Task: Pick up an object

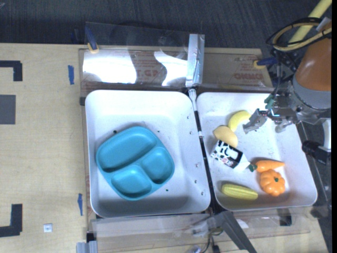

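The left bin (105,194) holds one thing, a blue divided plate (135,162). The right bin (300,191) holds the loose objects. A yellow banana (238,118) lies toward the far side of the right bin, with a pale yellow lemon-like piece (226,135) just beside it. Nearer than that sits a black-and-white carton (227,155). Right of the carton lie an orange carrot (268,165) and an orange pumpkin (272,183), and a yellow corn cob (239,191) lies along the near wall. The gripper (268,119) hangs over the right bin, just right of the banana, fingers spread apart with nothing between them.
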Controlling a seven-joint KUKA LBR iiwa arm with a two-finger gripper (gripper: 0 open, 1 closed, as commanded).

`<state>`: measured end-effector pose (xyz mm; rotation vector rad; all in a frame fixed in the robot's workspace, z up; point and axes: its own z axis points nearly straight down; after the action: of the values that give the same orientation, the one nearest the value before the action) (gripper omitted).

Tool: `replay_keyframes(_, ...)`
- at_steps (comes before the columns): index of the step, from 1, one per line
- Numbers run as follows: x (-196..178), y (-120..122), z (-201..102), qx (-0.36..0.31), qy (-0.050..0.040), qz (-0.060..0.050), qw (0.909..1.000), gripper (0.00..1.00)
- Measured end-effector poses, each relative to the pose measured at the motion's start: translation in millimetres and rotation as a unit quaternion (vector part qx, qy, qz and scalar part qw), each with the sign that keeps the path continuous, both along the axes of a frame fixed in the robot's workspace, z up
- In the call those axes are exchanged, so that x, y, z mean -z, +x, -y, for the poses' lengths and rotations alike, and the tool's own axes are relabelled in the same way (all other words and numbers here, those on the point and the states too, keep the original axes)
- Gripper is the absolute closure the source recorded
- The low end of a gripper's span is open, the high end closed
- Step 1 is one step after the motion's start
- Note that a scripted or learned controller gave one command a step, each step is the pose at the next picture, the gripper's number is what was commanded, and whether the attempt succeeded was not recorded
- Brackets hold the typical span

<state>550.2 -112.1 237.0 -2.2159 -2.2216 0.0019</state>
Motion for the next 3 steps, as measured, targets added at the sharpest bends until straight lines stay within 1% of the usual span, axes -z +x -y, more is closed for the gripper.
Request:
replay_keyframes(1, 86, -27, -21, 0.098, -0.0003, -0.002, 0.9952, 0.00)
replay_keyframes(2, 125, -72, 42, 0.067, -0.0010, -0.001, 0.9978, 0.00)
replay_keyframes(3, 115, -69, 40, 0.065, -0.0006, 0.002, 0.9979, 1.00)
